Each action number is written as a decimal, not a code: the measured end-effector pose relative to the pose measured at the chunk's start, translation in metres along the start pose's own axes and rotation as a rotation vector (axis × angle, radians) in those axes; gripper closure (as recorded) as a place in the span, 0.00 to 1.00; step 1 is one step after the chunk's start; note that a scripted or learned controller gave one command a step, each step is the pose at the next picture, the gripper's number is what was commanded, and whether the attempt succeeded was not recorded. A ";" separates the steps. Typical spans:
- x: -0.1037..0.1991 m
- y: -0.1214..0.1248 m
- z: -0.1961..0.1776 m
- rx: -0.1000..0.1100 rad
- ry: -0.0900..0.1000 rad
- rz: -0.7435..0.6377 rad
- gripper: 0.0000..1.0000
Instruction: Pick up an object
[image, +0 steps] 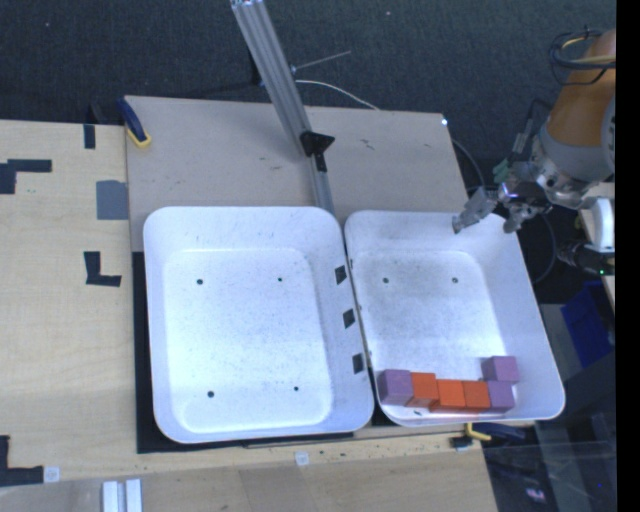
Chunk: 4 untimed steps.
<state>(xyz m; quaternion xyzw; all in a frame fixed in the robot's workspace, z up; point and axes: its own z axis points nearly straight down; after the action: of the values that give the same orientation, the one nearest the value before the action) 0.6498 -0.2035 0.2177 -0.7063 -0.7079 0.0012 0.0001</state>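
Note:
Purple and orange blocks lie in a row along the near wall of the right bin (520, 270): a purple block (395, 384), orange blocks (452, 393), and purple blocks (500, 371) at the right end. My gripper (491, 212) hangs over the bin's far right corner, well away from the blocks. Its two fingers stand apart, open, with nothing between them.
The left bin (160, 300) sits beside the right one, with black clips along their shared edge. A slanted metal pole (285, 95) rises behind the bins. A yellow-handled clamp (136, 125) lies at the far left, another at the near edge (490, 432).

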 end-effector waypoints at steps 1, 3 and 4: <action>0.039 -0.006 -0.072 -0.009 0.001 -0.003 0.00; 0.050 -0.004 -0.081 -0.002 0.001 0.002 0.00; 0.094 -0.129 -0.118 0.000 0.004 0.001 0.00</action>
<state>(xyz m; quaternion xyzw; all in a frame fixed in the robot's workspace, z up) 0.5207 -0.1092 0.3361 -0.7065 -0.7078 -0.0001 0.0014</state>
